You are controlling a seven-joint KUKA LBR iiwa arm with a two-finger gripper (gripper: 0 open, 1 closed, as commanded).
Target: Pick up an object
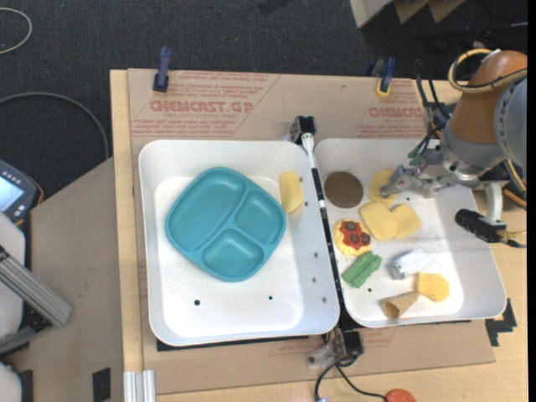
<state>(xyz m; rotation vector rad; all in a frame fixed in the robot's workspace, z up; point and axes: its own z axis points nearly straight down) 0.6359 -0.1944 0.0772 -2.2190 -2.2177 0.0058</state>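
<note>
Over the right bin (494,296), near the brown round cookie (342,188) and yellow food bits (389,221), gripper (394,187) low down, open or shut too hard to tell.

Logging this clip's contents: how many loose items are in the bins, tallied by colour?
Teal: 1, plate
Yellow: 5, left-bin piece, piece by gripper, two slices, wedge
Brown: 1, disc
Red-yellow: 1, pizza
Green: 1, block
Grey: 1
Tan: 1, cone
Total: 11
</note>
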